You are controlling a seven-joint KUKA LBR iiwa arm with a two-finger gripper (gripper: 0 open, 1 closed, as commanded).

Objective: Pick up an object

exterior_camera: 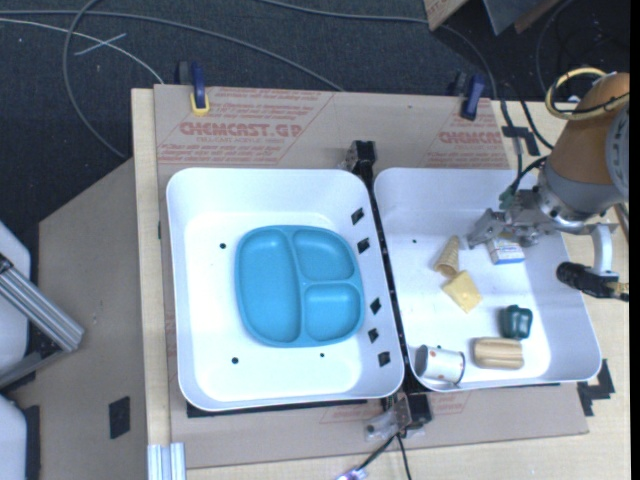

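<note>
Still, nothing is being lifted yet.
The hand (507, 226) is reaching low into the right bin (420, 193), sitting over a small white and blue thing (508, 254) (too tiny to name). I cannot tell how wide it is opening or whether it is gripping anything, since the arm (590, 158) is blocking it and the edge is cutting it off.

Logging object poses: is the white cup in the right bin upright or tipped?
Tipped: the white cup lies on its side at the right bin's front edge.
</note>
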